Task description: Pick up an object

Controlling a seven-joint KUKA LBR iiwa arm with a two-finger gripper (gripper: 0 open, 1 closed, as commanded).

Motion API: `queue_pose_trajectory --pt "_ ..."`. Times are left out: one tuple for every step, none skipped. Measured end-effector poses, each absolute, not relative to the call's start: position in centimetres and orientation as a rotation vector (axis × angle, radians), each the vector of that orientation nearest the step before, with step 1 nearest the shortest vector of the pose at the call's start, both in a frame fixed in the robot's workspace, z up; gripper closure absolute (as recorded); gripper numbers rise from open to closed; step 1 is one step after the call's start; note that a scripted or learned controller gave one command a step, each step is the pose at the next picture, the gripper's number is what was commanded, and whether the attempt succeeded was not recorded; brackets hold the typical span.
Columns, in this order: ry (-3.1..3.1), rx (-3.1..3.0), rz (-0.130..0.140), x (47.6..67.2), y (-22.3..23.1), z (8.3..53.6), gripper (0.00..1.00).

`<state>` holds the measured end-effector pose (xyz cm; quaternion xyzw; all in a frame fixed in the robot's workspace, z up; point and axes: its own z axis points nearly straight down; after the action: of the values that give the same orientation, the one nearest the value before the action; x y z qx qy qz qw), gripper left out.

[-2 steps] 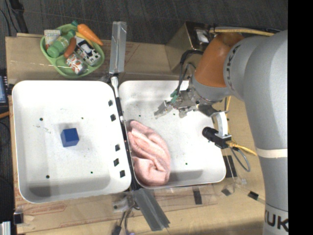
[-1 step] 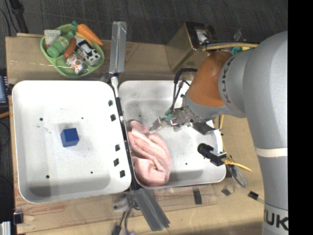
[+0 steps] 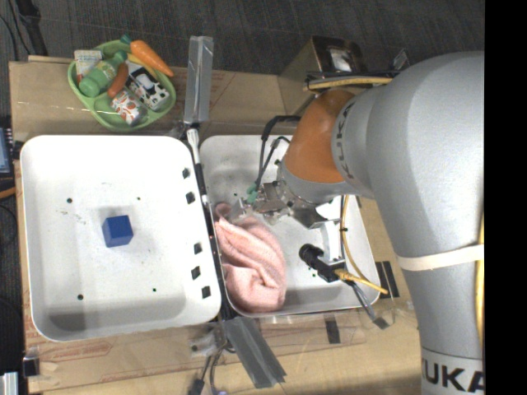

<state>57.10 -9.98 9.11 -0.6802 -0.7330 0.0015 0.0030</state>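
Two white bins [image 3: 49, 220] are set on cardboard; gripper [image 3: 247, 204] is parked just above the pink towel [image 3: 251, 262], finger state can't be told.

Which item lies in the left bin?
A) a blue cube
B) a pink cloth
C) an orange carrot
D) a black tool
A: the blue cube sits alone on the floor of the left bin, while the pink cloth lies in the right bin.

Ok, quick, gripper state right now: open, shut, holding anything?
Gripper: cannot be told; it sits low in the right white bin, at the top edge of the crumpled pink cloth.
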Motion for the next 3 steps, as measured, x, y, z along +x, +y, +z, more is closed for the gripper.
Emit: queue_pose_trajectory --pt "-2.299 -2.128 0.008 57.0 -10.0 10.0 1.00" --pt "-2.416 -2.005 0.001 61.0 -3.3 19.3 1.00" --pt "-2.415 -2.006 0.001 61.0 -3.3 19.2 0.00"
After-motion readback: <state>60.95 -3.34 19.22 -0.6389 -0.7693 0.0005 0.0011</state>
